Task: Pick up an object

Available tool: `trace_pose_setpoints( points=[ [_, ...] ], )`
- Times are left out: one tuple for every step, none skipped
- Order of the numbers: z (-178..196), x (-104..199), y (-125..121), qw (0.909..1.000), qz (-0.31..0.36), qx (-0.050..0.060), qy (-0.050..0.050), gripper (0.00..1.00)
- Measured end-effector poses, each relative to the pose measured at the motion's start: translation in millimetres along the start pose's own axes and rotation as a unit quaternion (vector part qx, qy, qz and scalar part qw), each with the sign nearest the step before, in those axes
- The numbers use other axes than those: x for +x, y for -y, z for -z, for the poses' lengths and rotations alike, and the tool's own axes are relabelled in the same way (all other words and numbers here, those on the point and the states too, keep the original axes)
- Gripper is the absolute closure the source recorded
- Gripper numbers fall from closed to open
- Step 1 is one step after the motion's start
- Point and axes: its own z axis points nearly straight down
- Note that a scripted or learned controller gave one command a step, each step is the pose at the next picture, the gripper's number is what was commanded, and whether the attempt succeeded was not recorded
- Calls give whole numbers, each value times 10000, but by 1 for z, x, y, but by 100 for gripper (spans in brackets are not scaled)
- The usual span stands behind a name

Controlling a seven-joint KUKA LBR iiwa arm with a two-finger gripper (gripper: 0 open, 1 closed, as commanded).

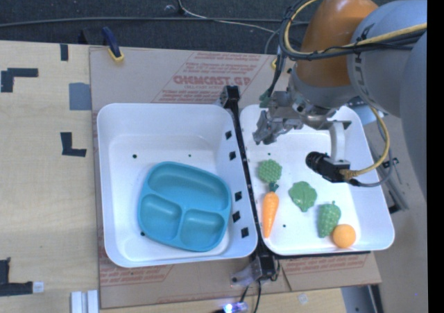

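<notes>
Nearest the camera, at the bottom edge of the bench, a black clamp sat at the near end of the seam where the two white bins met. Just above it, the right bin held five toy foods grouped in its near half: an orange carrot lay lengthwise close to the dividing wall, a green broccoli piece stood just beyond the carrot's leafy end, a second green leafy vegetable lay near the middle of the bin floor, a green bumpy piece shaped like a grape bunch lay to its right, and a small orange fruit touched or nearly touched that bunch at the near right corner. None of these items was lifted; all rested on the bin floor. The left bin contained a blue divided tray, lying flat with its three compartments facing up. The grey arm, with its orange band, reached in over the far part of the right bin. Its gripper hung above the far left area of that bin, beyond the broccoli and apart from it. Whether the gripper was open or closed could not be determined, and no object was visible in it.
</notes>
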Motion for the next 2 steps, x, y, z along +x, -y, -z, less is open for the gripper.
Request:
trace_pose_setpoints(
  points=[
    [6, 54, 13, 10000, 9, 2, -2, 100],
    [-11, 106, 31, 10000, 4, 9, 5, 100]
  ],
)
